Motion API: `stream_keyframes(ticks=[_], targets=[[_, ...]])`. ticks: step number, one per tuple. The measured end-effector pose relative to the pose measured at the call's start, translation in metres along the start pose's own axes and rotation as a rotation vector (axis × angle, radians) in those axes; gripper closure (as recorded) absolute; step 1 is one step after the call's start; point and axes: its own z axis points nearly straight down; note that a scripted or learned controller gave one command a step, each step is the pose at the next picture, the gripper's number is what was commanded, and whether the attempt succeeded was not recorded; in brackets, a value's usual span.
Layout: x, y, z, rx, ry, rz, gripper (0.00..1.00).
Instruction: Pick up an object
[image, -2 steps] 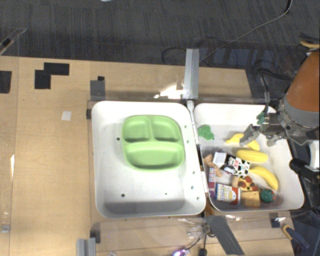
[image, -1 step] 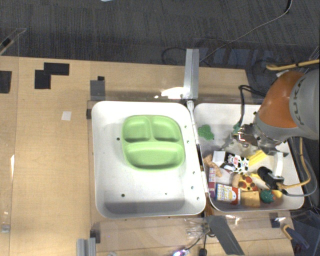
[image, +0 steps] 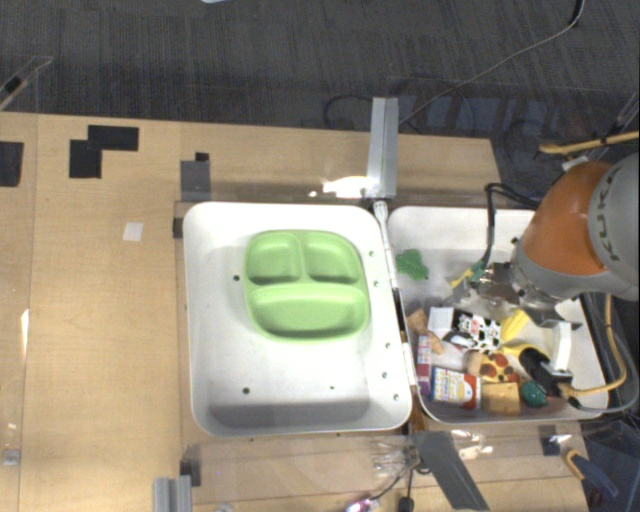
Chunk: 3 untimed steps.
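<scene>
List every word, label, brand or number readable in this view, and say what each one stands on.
No text can be read for certain.
Arm's orange band: dark letters at the image edge, cut off, unreadable.
Red-and-white packet in the right bin: print too small and blurred.
Black-and-white patterned item: a pattern, no legible words.
Green divided plate in the left bin: no markings seen.
</scene>
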Motion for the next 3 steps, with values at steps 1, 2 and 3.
stream_keyframes(ticks=[1,2,3], targets=[[0.029,0.042,0.006,0.019,-0.003,0.227,0.00],[0.014,-0.050,-0.001,0.002,-0.002,0.620,0.00],[0.075,-0.041,-0.084,0.047,-0.013,0.560,0.00]])
